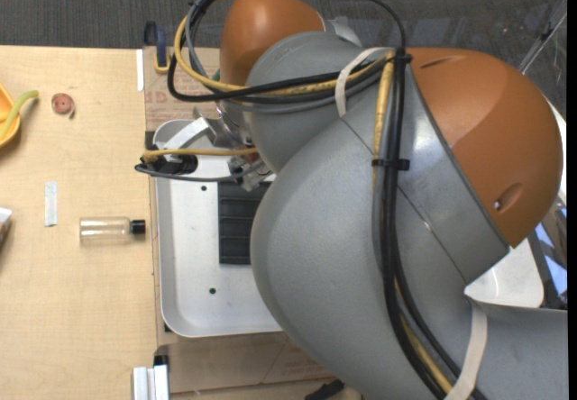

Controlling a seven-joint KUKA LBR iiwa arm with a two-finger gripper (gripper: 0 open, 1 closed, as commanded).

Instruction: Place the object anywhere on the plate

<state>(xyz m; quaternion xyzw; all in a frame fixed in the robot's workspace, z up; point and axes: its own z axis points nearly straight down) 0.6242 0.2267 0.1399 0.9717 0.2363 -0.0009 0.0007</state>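
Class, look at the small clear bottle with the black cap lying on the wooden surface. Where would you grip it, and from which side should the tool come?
Grip the clear bottle across the middle of its body, coming straight down from above. It lies on its side on the wooden surface, cap pointing right, so the fingers should probably close across its narrow width, not along its length. It is round and may roll.

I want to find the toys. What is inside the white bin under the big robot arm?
In the white bin lies a dark ridged block. The grey arm covers the bin's right part, so anything there is hidden.
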